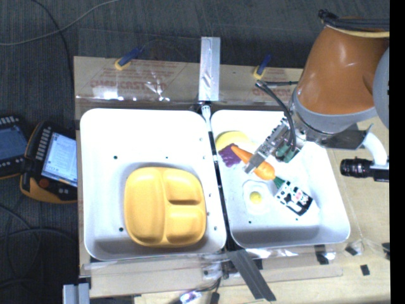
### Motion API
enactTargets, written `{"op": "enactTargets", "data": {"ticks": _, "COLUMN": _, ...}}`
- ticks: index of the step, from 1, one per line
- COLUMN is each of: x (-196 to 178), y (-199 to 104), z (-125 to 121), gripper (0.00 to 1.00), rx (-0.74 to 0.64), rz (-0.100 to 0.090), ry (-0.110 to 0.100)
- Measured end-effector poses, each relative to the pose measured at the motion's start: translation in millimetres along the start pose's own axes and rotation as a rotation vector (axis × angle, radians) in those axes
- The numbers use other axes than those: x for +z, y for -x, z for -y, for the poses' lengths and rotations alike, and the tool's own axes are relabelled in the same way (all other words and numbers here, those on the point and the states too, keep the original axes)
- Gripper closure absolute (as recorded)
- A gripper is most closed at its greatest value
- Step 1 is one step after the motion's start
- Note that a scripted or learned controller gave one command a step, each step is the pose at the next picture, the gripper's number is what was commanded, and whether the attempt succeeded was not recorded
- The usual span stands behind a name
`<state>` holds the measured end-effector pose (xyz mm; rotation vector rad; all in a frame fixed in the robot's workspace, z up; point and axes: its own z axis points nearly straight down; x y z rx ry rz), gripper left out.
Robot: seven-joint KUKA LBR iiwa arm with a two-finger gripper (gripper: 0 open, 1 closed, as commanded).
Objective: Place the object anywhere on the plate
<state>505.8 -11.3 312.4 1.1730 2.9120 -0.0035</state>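
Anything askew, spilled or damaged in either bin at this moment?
Nothing stands out. The yellow plate lies flat in the left bin. In the right bin, the carrot, purple piece, fried egg and black-and-white item lie loosely clustered below the gripper.

You get bright, even overhead light. Both white bins (pixel 145 122) run close to overexposed, so their walls lose detail. Glare streaks the clear plastic sheet (pixel 136 78) behind the bins and the orange band (pixel 342 62) on the arm. Shadows are soft and short: one under the yellow plate (pixel 166 206), one beneath the arm in the right bin. Focus is slightly soft throughout; small items look pixelated. The dark floor stays dim.
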Motion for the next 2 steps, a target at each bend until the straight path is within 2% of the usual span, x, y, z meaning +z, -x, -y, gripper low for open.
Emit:
{"op": "enactTargets", "data": {"ticks": 1, "x": 84.5, "y": -22.9, "z": -84.1, "gripper": 1.00, "rx": -0.334, "rz": -0.005, "ry": 0.001}}
{"op": "enactTargets", "data": {"ticks": 2, "x": 84.5, "y": -22.9, "z": -84.2, "gripper": 0.00, "rx": -0.334, "rz": -0.005, "ry": 0.001}}
